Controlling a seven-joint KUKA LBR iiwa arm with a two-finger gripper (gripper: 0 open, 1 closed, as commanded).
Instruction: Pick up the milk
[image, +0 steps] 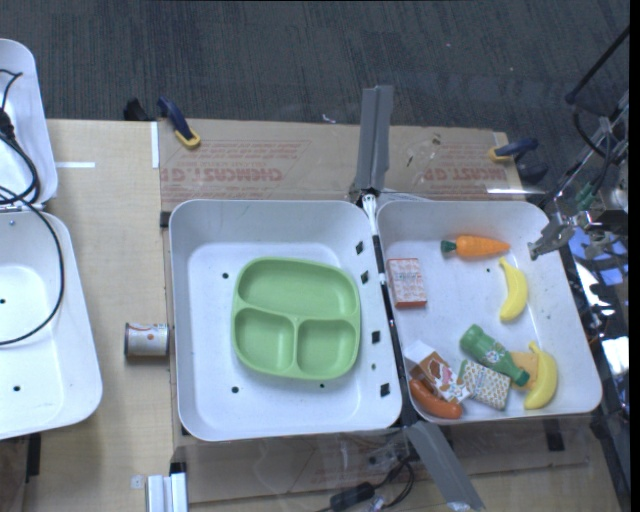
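Note:
The milk (406, 281) is a small white carton with a red label. It lies flat in the right bin (470, 214), near that bin's left wall. My gripper (552, 238) hangs at the bin's far right edge, over the rim, just right of the carrot (477, 246). It is well away from the milk, with most of the bin's width between them. Nothing shows in its grasp.
The right bin also holds two bananas (513, 291) (542, 377), a green bottle (492, 354), snack boxes (486, 384) and a hot dog (434, 400) at the front. In the left bin (200, 300) sits a green divided plate (297, 318). A small can (147, 340) lies on the bench.

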